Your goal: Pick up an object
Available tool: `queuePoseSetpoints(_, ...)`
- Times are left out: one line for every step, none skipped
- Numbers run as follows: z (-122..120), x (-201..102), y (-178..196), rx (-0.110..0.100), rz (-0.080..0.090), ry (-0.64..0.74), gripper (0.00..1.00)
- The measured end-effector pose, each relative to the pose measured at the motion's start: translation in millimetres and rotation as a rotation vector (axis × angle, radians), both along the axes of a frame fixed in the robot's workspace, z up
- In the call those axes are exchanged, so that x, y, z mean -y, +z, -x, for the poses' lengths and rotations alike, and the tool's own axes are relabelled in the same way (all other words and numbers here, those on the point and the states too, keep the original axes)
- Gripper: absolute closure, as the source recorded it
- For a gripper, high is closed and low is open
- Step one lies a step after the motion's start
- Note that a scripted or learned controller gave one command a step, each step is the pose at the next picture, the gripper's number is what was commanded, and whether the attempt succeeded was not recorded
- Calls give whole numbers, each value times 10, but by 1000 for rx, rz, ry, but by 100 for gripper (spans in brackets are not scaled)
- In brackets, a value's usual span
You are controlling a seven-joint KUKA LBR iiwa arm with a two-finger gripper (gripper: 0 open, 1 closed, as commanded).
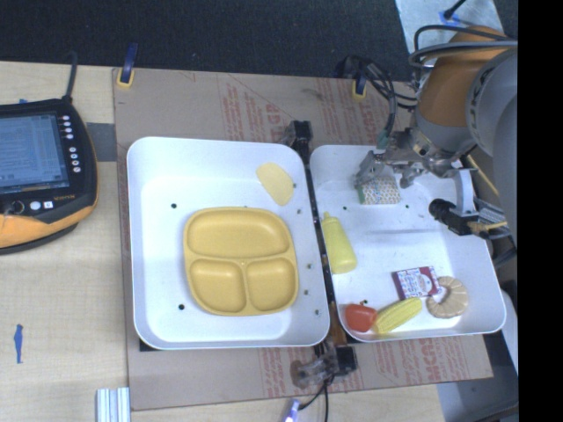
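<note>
Camera view: tool (383,176) is hovering at the right bin's (493,275) far-left corner, directly over a speckled packet (380,192); grip state cannot be told.

A robotics lab: teach pendant (40,170) beside cardboard-covered bench (220,95).

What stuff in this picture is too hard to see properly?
- Gripper, camera view: its tip is blurred against a speckled block, so a hold is unclear.
- Red packet: its print is too small to read.
- Tablet: cut off by the left edge.
</note>
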State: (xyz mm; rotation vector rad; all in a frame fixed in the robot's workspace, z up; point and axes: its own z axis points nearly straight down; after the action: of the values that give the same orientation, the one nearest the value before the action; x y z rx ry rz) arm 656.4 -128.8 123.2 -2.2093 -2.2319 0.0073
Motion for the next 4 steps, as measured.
queuePoseSetpoints(-13, -348, -273, 5, 4, -5, 0)
queuePoseSetpoints(-12, 152, 605, 9, 1, -9, 0)
queuePoseSetpoints(12, -110, 18, -3, -2, -4, 0)
queuePoseSetpoints(-11, -229, -276, 5, 3, -5, 0)
